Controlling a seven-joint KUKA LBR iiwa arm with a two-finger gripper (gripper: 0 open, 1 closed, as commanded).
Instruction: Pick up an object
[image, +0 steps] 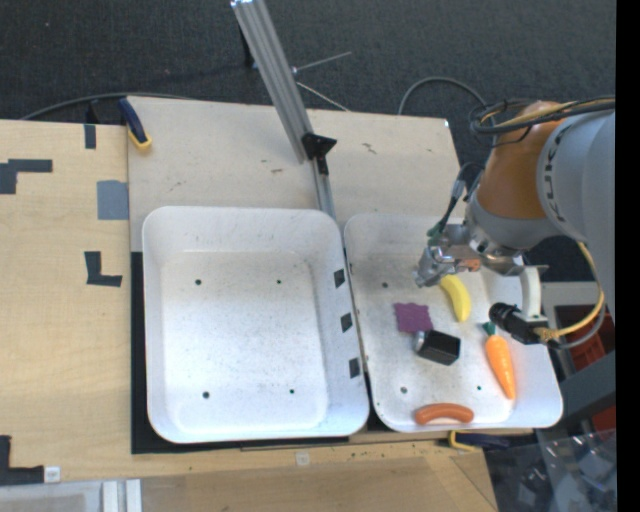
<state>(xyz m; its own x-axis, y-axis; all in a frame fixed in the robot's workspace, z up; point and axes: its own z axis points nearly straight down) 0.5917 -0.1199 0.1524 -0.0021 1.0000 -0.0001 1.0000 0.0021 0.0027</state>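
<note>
The right bin (385, 245) holds a yellow banana (457, 297), a purple block (411, 317), a black block (438, 347), an orange carrot (501, 366) and a red-orange sausage (444, 413). My gripper (437, 267) hangs over the bin's upper middle, just up and left of the banana's top end. I see nothing held in it.
The left bin (245, 320) lies beside the right one. A slanted metal post (285, 85) rises behind the bins. The arm's grey and orange wrist (520, 180) covers the right bin's far right corner. A black bracket (512, 322) sits beside the carrot's top.
</note>
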